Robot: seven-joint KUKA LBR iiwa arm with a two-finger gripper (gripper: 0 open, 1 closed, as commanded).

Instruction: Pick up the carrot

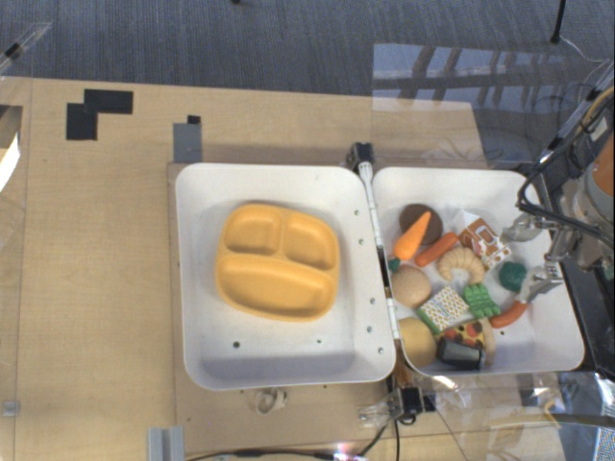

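Camera view: at the lower right of the frame, a black can is seen at the near edge of the toy pile in the right bin. Slightly higher, at the right edge, the gripper is held above the bin with its fingers spread wide and nothing between them. The carrot is found farther up, tilted against a brown round toy, well apart from the gripper. The left bin is occupied by a yellow divided plate on the bench.
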